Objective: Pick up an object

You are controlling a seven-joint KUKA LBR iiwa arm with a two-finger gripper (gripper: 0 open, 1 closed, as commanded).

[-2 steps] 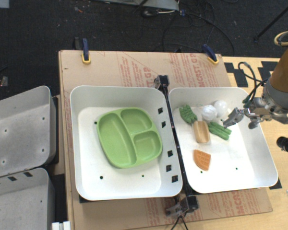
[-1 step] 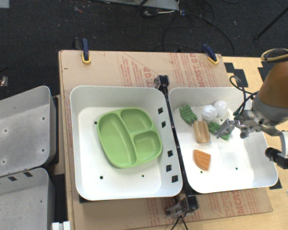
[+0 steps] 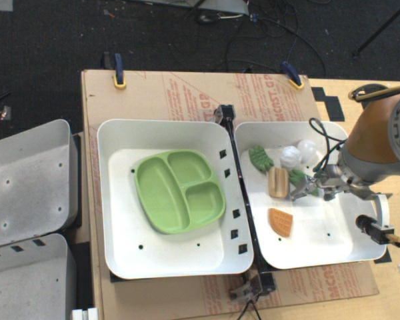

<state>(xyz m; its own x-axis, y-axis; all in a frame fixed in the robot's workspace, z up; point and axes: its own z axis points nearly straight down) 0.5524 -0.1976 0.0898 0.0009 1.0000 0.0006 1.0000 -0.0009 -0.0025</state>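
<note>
Big green plate point(image 3: 180, 191) sits alone in the far bin point(image 3: 113, 145), well off from the claw point(image 3: 300, 191). Claw's low in the near bin point(image 3: 360, 249), tan block point(image 3: 278, 182) just beside its tips, orange wedge point(image 3: 281, 221) close by. Grip state: can't tell.

The grey arm point(image 3: 380, 139) reaches in low from the right, its gripper point(image 3: 305, 189) pointing left, wrist just behind
</note>
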